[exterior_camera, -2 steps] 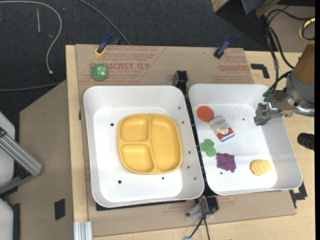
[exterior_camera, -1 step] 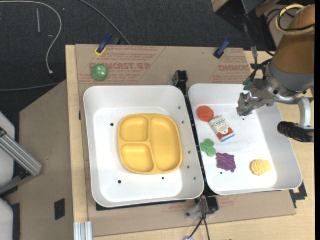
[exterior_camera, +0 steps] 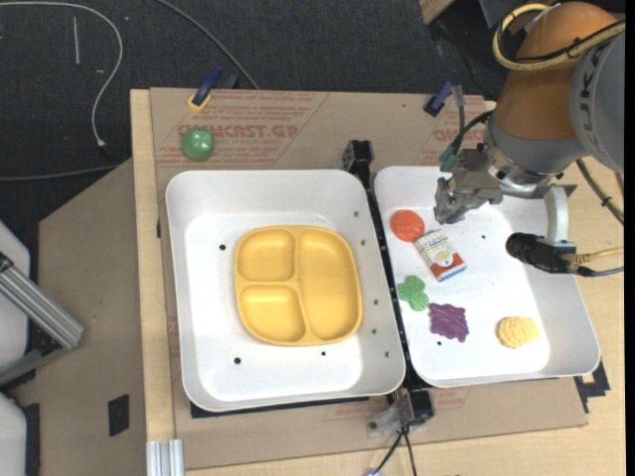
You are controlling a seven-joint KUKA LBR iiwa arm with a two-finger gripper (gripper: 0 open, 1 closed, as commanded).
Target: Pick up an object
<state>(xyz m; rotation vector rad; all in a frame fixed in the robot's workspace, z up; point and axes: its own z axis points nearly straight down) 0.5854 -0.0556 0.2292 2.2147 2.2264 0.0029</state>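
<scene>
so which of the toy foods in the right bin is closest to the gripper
The orange-red round one, just left of the gripper; the green, purple and yellow pieces lie farther down the bin.

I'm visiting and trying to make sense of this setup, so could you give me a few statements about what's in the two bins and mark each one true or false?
1. A yellow divided plate lies in the left bin. True.
2. The purple toy lies on the yellow plate. False: it lies in the right bin, beside a green toy.
3. The gripper hangs over the right bin, near an orange toy and a small carton. True.
4. The green ball sits inside the left bin. False: it rests on the cardboard outside both bins.
5. A yellow toy lies in the right bin. True.
</scene>
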